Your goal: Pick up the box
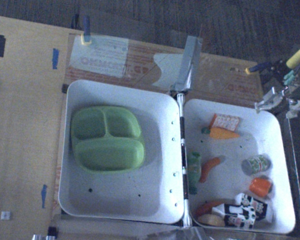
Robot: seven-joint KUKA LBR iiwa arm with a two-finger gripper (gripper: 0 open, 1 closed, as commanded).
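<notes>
The two-finger metal gripper (279, 103) hangs above the top right corner of the right white bin (286, 183), fingers spread and holding nothing. The step in hand is judged to be the approach. The small orange-and-white printed box (226, 122) lies near the bin's upper rim, touching the orange toy carrot (224, 134) below it. The next move calls for travel leftward and a descent. Open room exists left and right of the box; the carrot crowds its lower edge.

No legible text (bench label (103, 63) mirrored, blurred)
</notes>
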